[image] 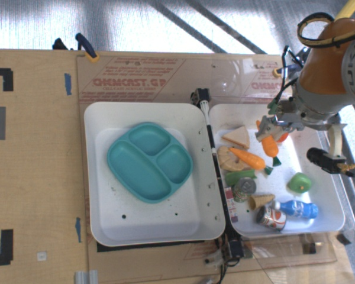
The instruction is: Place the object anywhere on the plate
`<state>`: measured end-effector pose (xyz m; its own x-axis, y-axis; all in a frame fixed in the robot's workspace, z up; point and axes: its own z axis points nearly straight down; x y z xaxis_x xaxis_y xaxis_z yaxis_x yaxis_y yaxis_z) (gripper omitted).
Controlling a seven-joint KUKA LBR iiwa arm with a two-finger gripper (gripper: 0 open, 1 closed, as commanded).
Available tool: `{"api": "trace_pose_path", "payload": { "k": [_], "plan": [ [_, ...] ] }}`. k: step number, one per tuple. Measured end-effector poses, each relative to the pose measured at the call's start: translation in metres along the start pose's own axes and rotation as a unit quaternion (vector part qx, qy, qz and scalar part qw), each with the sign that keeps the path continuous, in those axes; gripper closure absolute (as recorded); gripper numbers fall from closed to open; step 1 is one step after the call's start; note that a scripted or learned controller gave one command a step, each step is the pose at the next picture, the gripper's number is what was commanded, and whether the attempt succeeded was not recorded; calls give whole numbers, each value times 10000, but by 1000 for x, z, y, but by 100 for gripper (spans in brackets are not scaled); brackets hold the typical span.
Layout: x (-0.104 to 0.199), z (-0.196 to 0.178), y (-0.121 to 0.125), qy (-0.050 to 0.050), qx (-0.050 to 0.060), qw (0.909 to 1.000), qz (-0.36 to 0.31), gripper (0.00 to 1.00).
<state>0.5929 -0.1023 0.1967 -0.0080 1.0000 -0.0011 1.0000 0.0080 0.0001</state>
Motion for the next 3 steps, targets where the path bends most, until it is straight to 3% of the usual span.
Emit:
{"api": "trace_pose_path", "payload": {
  "k": [1, 2, 3],
  "plan": [
    [90, -61, -20, 16, -24, 9977, 681, 100],
    [173, -37, 17, 9, -15, 9962, -874, 100],
    [171, -38, 18, 0, -22, 9963, -861, 0]
  ]
}}
